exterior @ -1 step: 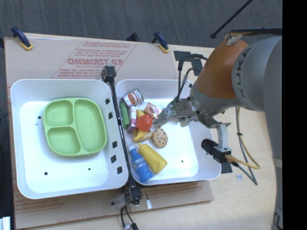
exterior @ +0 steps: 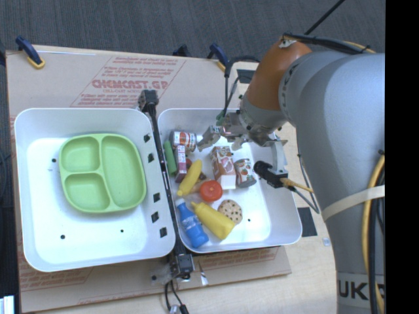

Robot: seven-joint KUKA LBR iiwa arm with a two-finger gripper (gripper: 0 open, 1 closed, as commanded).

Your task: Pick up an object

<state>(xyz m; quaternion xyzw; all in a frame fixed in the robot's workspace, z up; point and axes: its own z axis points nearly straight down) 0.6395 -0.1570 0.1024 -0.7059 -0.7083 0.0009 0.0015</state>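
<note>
arm (exterior: 327,110) comes in from the right, bent over the right bin (exterior: 278,224), orange band up top, gripper (exterior: 226,133) hanging low over its far side

Arm (exterior: 340,142) cut off at right edge; jaws hidden

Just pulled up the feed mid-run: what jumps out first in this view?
The big grey arm with its orange band fills the right side, its gripper low over the right bin. That bin holds a jumble of toy food: a yellow mustard bottle, blue bottle, banana and cookie. The left bin holds a green divided plate.
</note>
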